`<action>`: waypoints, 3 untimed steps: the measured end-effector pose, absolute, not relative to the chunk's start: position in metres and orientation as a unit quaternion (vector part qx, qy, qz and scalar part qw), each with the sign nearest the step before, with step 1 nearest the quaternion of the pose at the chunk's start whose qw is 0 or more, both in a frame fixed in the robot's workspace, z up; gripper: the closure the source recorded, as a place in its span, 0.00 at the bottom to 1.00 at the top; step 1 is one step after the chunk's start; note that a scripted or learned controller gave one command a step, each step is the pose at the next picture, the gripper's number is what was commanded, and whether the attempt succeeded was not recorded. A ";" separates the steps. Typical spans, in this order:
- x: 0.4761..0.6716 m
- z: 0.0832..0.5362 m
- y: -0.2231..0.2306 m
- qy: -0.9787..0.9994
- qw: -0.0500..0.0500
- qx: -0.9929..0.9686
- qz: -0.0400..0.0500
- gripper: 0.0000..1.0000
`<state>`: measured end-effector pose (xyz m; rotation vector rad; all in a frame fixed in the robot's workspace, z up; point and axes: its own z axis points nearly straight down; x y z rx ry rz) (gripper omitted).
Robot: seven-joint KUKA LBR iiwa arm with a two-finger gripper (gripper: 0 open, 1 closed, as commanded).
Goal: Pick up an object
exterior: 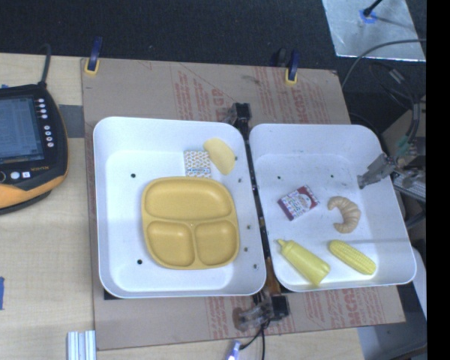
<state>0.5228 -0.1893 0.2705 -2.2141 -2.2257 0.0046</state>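
Sitting left on bench: tablet [15,145]. Left bin [112,201]: yellow divided plate [189,221], small packet [197,163], pale yellow piece [220,154]. Right bin [390,223]: red packet [298,202], mustard bottle [303,261], croissant [346,213], corn cob [352,257]. Gripper [379,171] at right bin's far right rim, holding nothing seen; finger gap unclear.

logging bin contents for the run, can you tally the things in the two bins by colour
yellow: 4 (divided tray, small wedge piece, squeeze bottle, corn cob)
tan: 1 (croissant)
dark red and white: 1 (small packet)
white with print: 1 (flat packet)
total: 7
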 end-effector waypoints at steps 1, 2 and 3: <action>0.543 0.153 -0.212 -0.709 0.003 -0.705 0.003 0.00; 0.475 0.091 -0.208 -0.709 0.002 -0.705 0.002 0.00; 0.554 0.176 -0.180 -0.709 0.000 -0.705 0.000 0.00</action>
